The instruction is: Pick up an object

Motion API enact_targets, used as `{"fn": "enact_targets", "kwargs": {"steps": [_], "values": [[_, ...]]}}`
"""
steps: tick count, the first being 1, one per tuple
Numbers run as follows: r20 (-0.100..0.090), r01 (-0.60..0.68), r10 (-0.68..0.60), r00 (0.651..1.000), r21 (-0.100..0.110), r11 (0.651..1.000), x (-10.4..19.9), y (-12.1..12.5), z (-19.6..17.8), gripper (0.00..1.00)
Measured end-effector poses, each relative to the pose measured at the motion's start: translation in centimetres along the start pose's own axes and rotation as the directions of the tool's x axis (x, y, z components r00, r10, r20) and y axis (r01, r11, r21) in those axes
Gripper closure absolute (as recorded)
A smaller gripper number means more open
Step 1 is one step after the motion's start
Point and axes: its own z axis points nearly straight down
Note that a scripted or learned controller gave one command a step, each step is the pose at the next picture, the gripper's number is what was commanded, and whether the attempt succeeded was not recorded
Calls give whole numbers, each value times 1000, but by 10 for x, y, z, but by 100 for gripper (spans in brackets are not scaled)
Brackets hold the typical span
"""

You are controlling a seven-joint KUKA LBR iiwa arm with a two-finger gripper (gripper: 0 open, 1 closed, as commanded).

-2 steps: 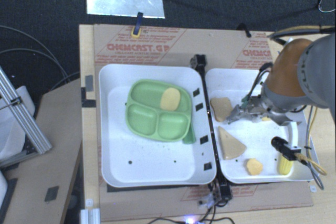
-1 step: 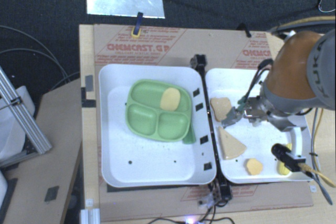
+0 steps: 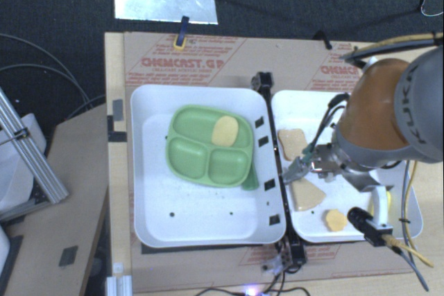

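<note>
My gripper (image 3: 297,169) hangs low over the left side of the right bin (image 3: 305,104), close to the divider. A tan, bread-like piece (image 3: 293,142) lies just behind it and a tan wedge (image 3: 309,195) lies just in front of it. A small yellow chunk (image 3: 336,220) sits near the bin's front wall. The arm hides the right half of this bin. In the left bin (image 3: 149,149) lies a green divided plate (image 3: 198,156) with a pale yellow round piece (image 3: 225,130) in its back right compartment.
A small green item (image 3: 252,181) rests against the plate's front right corner by the divider. Black clips run along the divider (image 3: 272,149) between the bins. Brown cardboard (image 3: 208,62) underlies both bins.
</note>
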Motion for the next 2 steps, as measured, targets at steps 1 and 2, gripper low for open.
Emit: {"fn": "enact_targets", "kwargs": {"steps": [1,2], "values": [[0,3,-3,1000,-21,1000,27,3,-176,0],[-2,6,-6,1000,-8,1000,101,2,-214,0]]}}
